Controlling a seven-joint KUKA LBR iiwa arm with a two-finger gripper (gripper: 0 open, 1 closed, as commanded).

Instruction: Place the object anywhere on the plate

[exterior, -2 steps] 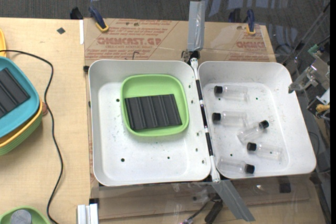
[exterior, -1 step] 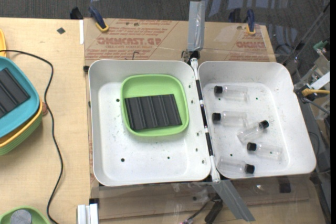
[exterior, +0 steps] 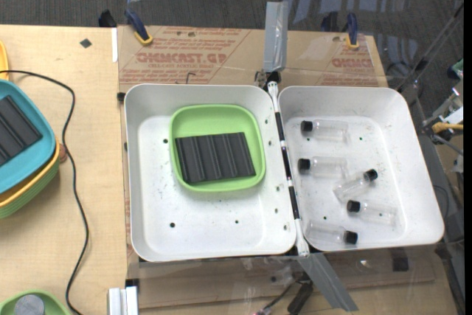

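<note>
You have two shallow white bins side by side on a sheet of brown cardboard with red print point(exterior: 221, 49); the left white bin point(exterior: 144, 217) holds the square, lime-green plastic plate point(exterior: 215, 118), which sits towards the bin's far half, nearer the divide between the bins than the outer wall; on that plate lies a dark grey ribbed rectangular mat point(exterior: 217, 157), covering most of its floor and set at a slight tilt.

The things you could place are all in the right white bin point(exterior: 413, 158): five small clear plastic vials with black caps, each lying on its side and none touching the plate. The far vial point(exterior: 328, 131) lies near the bin's back left, cap towards the divide; the second vial point(exterior: 321, 166) lies just in front of it, cap likewise towards the divide; the middle vial point(exterior: 358, 184) lies slanted, cap up and to the right; the fourth vial point(exterior: 369, 211) lies near it, just in front; the nearest vial point(exterior: 335, 234) lies close to the front wall.

Two blue spring clamps with orange tips, one clamp point(exterior: 138, 26) behind the left bin and the other clamp point(exterior: 352, 32) behind the right, grip the cardboard's far edge; on the pale wooden bench point(exterior: 44, 55) to the left you see a black cable point(exterior: 71, 94) and a stack of teal and yellow trays point(exterior: 33, 158).
</note>
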